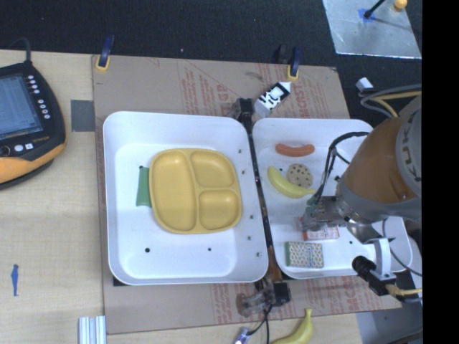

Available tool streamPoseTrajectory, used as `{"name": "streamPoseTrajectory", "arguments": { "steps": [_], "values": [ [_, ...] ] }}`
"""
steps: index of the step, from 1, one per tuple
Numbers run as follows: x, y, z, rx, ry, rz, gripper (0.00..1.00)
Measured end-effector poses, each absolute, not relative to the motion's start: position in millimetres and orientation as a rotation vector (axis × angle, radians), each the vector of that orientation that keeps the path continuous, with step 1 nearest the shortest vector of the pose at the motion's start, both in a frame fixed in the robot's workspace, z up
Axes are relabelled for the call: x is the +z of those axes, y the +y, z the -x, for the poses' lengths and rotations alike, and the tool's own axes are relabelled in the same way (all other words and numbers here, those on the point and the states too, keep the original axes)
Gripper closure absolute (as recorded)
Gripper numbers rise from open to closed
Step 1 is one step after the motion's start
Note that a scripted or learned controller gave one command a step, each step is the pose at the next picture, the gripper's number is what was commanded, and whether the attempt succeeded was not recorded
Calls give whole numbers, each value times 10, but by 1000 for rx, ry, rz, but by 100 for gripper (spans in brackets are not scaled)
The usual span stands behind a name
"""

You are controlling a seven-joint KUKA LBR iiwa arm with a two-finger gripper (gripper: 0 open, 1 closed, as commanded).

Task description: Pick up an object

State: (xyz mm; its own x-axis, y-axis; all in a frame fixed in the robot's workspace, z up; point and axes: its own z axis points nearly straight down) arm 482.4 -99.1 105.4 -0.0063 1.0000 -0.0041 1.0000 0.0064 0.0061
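In the right bin (344, 129) lie a reddish sausage (295, 149), a yellow banana (285, 184), a brown speckled cookie (299, 174) and a flat patterned packet (305, 254). My gripper (320, 221) hangs low over the bin's middle, just below the cookie and above the packet. A small red and white item (324, 232) shows right under it, partly hidden by the wrist. The grey and orange arm (384, 170) covers the bin's right half.
The left bin (122, 264) holds a yellow divided plate (195, 189) with a green piece (143, 186) sticking out from its left edge. A teach pendant (25, 120) lies on the bench at far left. A second banana (297, 330) lies outside, below the bins.
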Motion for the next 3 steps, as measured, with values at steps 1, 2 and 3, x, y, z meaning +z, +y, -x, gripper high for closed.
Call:
{"name": "streamPoseTrajectory", "arguments": {
  "steps": [1, 2, 3],
  "values": [
    [1053, -991, -4823, 2, 2225, -2208, 0],
    [1155, -1002, -4832, 2, 2225, -2206, 100],
    [1155, -1001, -4832, 2, 2226, -2206, 0]
  ]
}}
